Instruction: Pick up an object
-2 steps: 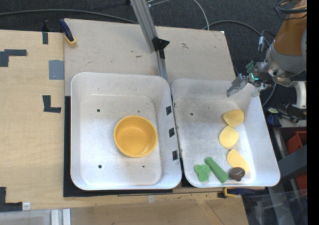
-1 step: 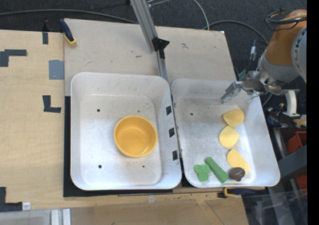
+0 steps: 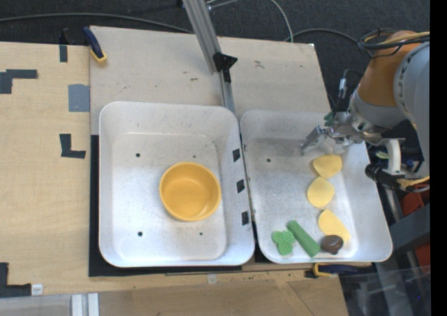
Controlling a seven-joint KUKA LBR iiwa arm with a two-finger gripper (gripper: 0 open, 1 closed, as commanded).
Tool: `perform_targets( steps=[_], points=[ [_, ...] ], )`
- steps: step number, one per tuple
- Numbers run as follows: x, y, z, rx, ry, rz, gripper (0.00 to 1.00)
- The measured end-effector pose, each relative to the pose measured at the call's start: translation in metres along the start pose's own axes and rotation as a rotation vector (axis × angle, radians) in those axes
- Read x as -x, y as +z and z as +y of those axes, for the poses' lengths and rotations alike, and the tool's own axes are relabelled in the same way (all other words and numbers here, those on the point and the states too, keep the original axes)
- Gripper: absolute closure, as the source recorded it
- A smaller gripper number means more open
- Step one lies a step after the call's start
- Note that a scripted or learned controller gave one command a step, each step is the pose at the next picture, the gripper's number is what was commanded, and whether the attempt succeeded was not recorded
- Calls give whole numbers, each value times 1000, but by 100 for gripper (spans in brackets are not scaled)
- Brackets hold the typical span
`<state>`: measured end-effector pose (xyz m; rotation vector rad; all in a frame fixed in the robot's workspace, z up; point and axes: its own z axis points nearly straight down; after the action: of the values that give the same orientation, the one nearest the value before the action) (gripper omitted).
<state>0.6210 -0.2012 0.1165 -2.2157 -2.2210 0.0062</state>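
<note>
Dark floor around a pale tabletop (image 3: pixel 42 168) with two white bins. Left bin (image 3: pixel 119 119) has just a yellow bowl (image 3: pixel 189 191). Right bin (image 3: pixel 279 140) packs yellow pieces and a green toy (image 3: pixel 296 238) along its near-right side, probably easy reach. The tool (image 3: pixel 318 138) hangs just above the top yellow piece (image 3: pixel 327 166), holding nothing; finger spread's unclear. That piece looks flat, smooth, rounded.

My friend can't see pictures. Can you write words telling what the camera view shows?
A grey and orange robot arm's gripper hovers over the right white bin, which holds three yellow pieces, a green toy and a small brown object. The left white bin holds a yellow bowl.
</note>
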Motion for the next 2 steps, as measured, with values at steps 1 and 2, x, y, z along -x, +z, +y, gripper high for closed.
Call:
perform_targets(
  steps=[1,2],
  points=[
    [-1,28,1,7,-1,-2,0],
    [-2,16,2,8,-2,-2,100]
  ],
)
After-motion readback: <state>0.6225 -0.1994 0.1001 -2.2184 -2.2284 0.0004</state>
